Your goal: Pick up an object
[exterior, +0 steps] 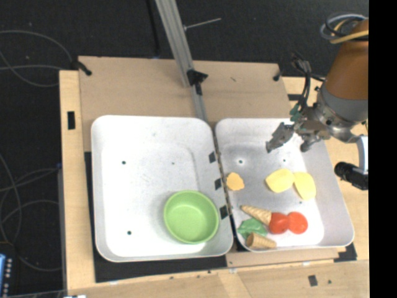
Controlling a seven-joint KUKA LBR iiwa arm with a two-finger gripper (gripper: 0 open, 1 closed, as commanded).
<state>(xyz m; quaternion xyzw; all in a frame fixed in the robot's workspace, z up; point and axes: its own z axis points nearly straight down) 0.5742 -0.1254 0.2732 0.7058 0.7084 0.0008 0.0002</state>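
Gripper (pixel 291 139): I see its fingers spread apart, holding nothing, above the right bin (pixel 248 138). Below it I count two yellow pieces (pixel 280 180), a tomato (pixel 288 223) and cones (pixel 257 214). Left bin (pixel 124 141): green bowl (pixel 190 216).

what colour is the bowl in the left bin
Light green: the round plastic bowl shows plainly in the camera view.

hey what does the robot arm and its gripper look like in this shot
The arm has an orange band above a grey wrist section, with looped cables at its top. The gripper is dark grey metal with two short, stubby fingers and thin wiring running along its body.
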